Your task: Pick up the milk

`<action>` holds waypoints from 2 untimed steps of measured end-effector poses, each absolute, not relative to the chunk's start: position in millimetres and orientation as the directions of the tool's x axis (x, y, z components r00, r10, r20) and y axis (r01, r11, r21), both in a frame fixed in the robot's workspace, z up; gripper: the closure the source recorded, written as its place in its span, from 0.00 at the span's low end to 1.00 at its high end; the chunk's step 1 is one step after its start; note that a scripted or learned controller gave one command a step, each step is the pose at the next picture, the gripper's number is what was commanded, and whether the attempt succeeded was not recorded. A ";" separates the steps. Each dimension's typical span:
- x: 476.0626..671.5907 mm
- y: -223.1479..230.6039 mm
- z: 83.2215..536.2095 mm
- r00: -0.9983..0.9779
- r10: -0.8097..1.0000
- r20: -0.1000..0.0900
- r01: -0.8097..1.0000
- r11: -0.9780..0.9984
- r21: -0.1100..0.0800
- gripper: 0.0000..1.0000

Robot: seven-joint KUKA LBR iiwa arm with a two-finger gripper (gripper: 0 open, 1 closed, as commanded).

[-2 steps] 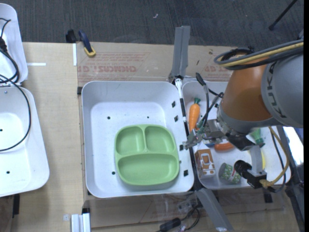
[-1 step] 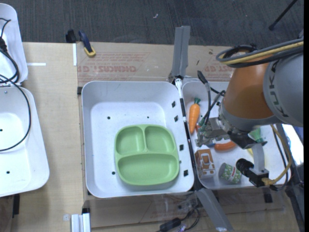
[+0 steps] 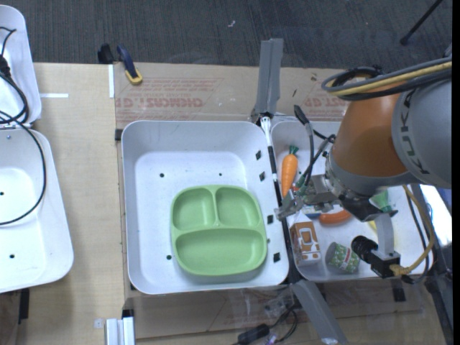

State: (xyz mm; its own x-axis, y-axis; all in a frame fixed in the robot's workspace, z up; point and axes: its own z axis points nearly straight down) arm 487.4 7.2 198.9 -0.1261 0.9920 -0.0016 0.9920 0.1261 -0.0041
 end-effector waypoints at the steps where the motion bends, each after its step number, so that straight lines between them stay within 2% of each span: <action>1: 503.1 -31.6 190.4 -0.130 0.992 -0.002 0.992 0.130 -0.003 0.00; 2: 477.1 45.5 190.4 -0.087 0.996 -0.001 0.996 0.087 -0.005 0.00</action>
